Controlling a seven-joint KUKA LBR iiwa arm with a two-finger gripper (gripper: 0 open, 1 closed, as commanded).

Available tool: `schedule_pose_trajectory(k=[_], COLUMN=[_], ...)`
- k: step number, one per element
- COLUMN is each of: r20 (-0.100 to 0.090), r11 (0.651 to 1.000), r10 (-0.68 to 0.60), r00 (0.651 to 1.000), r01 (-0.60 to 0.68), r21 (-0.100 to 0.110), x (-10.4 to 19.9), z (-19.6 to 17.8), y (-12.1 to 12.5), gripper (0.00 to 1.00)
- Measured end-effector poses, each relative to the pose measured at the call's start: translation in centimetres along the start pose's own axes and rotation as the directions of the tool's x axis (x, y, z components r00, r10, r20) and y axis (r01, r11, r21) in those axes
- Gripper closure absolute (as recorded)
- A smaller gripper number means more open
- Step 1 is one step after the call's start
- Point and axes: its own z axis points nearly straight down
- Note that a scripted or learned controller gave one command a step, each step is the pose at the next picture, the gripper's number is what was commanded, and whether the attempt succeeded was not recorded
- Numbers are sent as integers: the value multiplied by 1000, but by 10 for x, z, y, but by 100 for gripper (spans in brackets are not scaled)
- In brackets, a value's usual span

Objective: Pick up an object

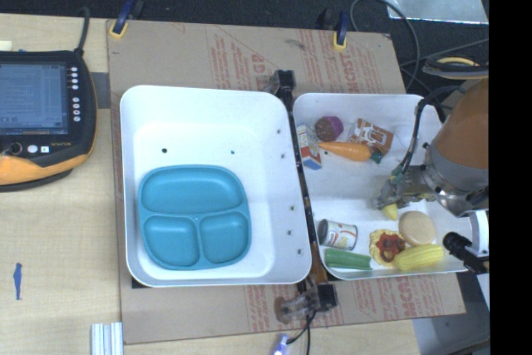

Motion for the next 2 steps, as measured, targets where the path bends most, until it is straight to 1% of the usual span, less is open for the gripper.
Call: schedule_pose_trajectory(k=[1, 2], r20=[-1, -2], r11=[1000, 1000], r10=[2, 5], r00=[1000, 1000], r01=[-2, -5], r21=[-2, -6], x=[62, 126], z=[10, -92], y=[57, 86], gripper=[100, 100])
